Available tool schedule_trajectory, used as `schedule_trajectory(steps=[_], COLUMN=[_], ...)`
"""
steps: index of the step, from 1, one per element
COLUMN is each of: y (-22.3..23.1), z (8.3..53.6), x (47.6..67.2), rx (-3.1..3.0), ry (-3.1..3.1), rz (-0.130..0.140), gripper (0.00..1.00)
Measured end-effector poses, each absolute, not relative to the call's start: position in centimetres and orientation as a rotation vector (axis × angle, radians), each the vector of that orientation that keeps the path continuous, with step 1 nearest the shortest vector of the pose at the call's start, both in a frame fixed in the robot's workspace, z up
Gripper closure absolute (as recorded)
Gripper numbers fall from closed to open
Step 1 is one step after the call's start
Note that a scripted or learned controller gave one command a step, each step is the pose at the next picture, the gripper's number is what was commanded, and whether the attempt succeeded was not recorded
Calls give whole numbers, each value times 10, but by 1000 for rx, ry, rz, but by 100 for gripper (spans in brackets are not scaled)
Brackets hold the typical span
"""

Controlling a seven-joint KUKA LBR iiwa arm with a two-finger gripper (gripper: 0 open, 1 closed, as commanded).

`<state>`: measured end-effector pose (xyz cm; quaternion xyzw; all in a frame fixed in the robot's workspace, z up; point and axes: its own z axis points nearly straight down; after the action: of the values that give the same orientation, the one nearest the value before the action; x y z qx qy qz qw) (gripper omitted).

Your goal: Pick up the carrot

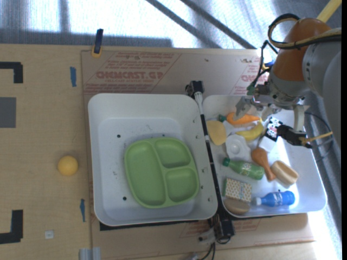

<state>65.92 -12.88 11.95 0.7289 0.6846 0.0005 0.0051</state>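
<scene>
From the overhead camera, the gripper point(250, 106) hung low over the right bin's point(317, 191) far corner, just above the carrot point(242, 118), apparently lined up for a grab; whether it was open I could not tell. Toy foods and bottles crowded that bin. The left bin point(103, 145) held a green tray point(161, 171).

orange carrot point(238, 118) showing in white right bin point(317, 191); green sectioned tray point(161, 171) sitting in white left bin point(103, 145); green bottle point(245, 169), blue-capped bottle point(276, 199), yellow banana point(250, 134), checker-patterned packet point(237, 189), yellow ball point(68, 166) lying on tan board.
</scene>
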Motion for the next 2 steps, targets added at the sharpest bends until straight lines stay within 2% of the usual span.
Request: schedule_trajectory(steps=[1,2], y=[-131,-121], z=[116,115], x=[657,638], rx=[2659,2752], ry=[1757,1544], rz=[2,54], gripper=[0,0])
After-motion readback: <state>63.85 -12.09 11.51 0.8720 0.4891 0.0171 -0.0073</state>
